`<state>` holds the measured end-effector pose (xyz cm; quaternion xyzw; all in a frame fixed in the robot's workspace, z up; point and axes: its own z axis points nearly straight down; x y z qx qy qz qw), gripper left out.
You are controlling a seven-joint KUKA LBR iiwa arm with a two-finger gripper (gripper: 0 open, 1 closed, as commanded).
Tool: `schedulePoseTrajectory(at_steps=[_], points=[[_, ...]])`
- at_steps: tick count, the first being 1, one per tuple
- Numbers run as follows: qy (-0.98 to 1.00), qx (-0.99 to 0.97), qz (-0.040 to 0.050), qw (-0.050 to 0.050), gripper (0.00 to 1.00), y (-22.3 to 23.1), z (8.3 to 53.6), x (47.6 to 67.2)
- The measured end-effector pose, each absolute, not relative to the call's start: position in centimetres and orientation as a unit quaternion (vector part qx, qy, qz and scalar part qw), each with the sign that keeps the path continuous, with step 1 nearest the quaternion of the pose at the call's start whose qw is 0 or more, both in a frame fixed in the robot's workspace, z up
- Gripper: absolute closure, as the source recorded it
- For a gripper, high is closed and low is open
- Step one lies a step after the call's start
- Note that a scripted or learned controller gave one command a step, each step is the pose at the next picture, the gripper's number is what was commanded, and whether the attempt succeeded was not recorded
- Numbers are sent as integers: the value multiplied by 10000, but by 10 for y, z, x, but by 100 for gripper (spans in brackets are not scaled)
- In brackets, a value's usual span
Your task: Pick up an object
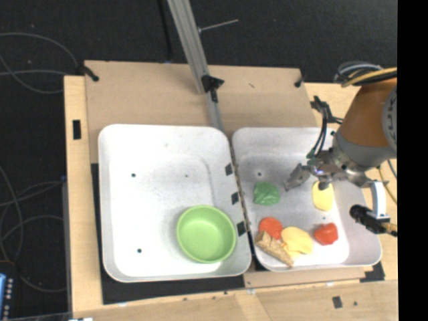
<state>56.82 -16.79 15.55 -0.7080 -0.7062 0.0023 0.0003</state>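
My gripper point(308, 180) hangs over the right bin point(281, 146), in its right half, and is open with nothing between its fingers. One grey finger point(294, 178) slants left towards a green leafy piece point(266, 193). A pale yellow object point(323, 197) lies just below and right of the gripper, close to the other finger. Along the bin's front lie an orange-red piece point(270, 226), a yellow piece point(298, 239), a tan wedge point(273, 249) and a red piece point(326, 233).
The left bin point(147, 159) holds a green bowl point(206, 233) at its front right corner. A metal pole point(190, 42) slants up from behind the bins' shared wall. A black part of the arm point(366, 216) sits over the right bin's right rim.
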Motion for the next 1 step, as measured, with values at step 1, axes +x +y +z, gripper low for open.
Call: schedulePoseTrajectory(at_steps=[1], points=[[-7062,-7080,25,7,0,-170,103,567]])
